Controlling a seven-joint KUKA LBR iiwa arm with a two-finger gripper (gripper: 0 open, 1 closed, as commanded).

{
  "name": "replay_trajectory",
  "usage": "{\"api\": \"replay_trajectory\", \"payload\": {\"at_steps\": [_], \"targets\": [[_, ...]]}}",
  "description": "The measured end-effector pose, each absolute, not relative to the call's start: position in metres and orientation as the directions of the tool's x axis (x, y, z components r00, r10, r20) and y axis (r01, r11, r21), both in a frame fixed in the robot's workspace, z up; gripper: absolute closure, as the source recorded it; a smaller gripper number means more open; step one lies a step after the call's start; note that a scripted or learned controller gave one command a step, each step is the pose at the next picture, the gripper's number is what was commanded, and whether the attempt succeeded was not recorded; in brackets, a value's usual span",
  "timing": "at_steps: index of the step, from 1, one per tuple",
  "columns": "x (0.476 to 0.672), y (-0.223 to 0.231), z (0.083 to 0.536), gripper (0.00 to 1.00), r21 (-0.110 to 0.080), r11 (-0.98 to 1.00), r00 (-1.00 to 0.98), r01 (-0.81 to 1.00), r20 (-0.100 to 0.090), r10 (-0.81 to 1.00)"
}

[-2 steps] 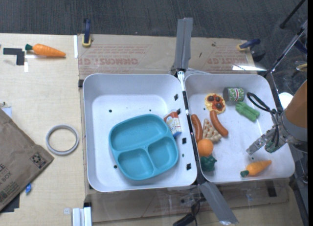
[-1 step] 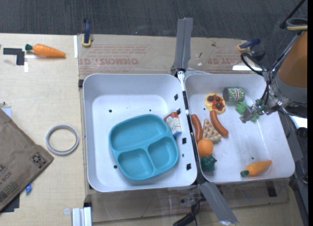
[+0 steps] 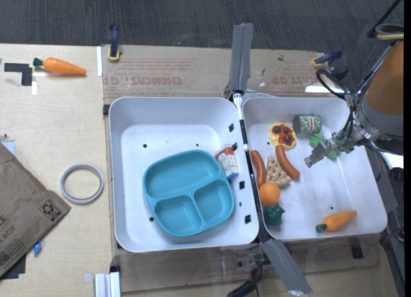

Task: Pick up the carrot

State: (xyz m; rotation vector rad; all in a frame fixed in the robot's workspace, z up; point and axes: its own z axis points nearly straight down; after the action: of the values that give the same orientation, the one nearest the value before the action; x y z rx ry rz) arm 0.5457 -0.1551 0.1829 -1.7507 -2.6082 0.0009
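**Carrot sits below the hand, in the same bin**

The hand (image 3: 316,157) hangs over the right bin (image 3: 376,189), near the middle of its upper half. It's mixed up w/ a green toy (image 3: 329,150) right beside it, so I can't tell if the hand is spread or pressed together. Nothing clear is pinched in it.

The carrot (image 3: 338,220) lies in the lower right corner of that bin, close to the bottom wall. From the hand it's down the frame & a bit to the right. Bare white floor lies between them, so the way looks clear.

The carrot lies almost left to right. Its green top points lower left, its thin tip points up & to the right. I think the hand should come down on the fat orange middle & close across it, not along it.

A 2nd carrot (image 3: 61,67) lies on the table (image 3: 51,128) at the upper left of the frame, well apart from both bins. The bin one is much nearer, so that's prob. the one to get.

An orange ball (image 3: 270,193) sits to the left of the carrot, not touching it.
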Motion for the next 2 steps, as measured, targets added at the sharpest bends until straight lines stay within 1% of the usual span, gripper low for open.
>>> {"api": "replay_trajectory", "payload": {"at_steps": [1, 2], "targets": [[0.49, -0.171, 0.157, 0.0, -0.001, 0.447, -0.447, 0.894, 0.0, 0.894], [0.478, -0.193, 0.092, 0.0, 0.0, 0.466, -0.466, 0.885, 0.0, 0.885]]}}
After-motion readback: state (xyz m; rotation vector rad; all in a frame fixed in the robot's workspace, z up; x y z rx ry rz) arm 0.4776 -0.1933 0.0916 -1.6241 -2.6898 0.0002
